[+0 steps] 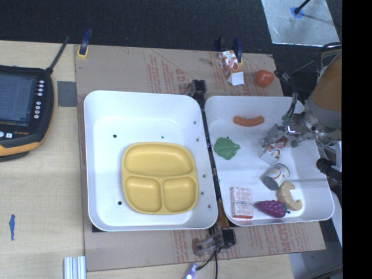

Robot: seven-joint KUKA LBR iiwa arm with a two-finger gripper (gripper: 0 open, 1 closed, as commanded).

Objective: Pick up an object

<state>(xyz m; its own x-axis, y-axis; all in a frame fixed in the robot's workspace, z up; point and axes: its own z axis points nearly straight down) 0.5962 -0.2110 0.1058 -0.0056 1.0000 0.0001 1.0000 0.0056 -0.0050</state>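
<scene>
Two white bins sit side by side on the tabletop (40,185). The left bin (99,115) holds one yellow tray (160,177). The right bin (314,214) holds seven things: one sausage (249,120), one green leaf (226,148), one crumpled carton (272,150), one can (275,175), one box (241,202), one grape bunch (271,208), one tan piece (290,196). The tool (285,133) hangs just over the carton; whether it is open I cannot tell. Beyond the bins stand one small carton (231,66) and one tomato (264,78).

Evenly lit from overhead, bright without harshness. Mild glare across the two shallow white plastic bins (145,106), washing out rim detail. Soft, short shadows beneath the yellow three-compartment plastic tray (160,177). Slightly soft focus throughout, grainy over the dark carpeted floor (145,7) at top.
</scene>
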